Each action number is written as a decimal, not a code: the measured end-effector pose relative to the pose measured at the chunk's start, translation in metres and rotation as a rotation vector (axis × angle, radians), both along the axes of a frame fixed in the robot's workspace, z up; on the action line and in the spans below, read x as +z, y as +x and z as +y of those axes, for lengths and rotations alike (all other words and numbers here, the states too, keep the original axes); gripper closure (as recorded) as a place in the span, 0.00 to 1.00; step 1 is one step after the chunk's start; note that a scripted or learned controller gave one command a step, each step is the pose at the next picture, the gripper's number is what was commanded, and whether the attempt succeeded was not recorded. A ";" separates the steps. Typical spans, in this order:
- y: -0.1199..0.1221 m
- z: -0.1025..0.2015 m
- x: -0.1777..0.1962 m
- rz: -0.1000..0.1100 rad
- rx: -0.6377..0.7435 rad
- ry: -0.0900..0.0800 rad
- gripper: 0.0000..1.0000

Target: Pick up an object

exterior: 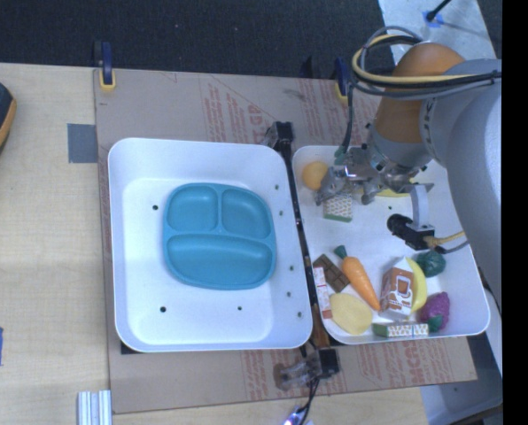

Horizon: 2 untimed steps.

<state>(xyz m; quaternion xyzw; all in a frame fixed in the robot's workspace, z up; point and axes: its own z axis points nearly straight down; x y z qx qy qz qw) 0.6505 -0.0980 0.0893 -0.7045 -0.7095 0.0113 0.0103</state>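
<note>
My gripper (pixel 345 187) hangs low over the far left part of the right bin (pixel 459 326), the arm reaching in from the right. Just under its tip lies a small pale checkered block (pixel 338 208); whether the two touch is unclear. A round yellow piece (pixel 313 175) sits just left of the gripper, by the bin's wall. Nearer the front lie an orange carrot (pixel 361 278), a pale yellow lump (pixel 351 313), a banana (pixel 418 282) and a purple bunch (pixel 436 309).
The left bin (pixel 131 237) holds a blue divided plate (pixel 218 235). A brown bar (pixel 332 275), a brown packet (pixel 395 290), a green piece (pixel 431 264) and a small strip box (pixel 406 330) crowd the right bin's front. A divider wall separates the bins.
</note>
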 end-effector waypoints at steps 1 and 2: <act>0.000 0.001 0.000 0.001 0.000 0.000 0.00; 0.000 0.002 0.010 0.001 0.002 0.000 1.00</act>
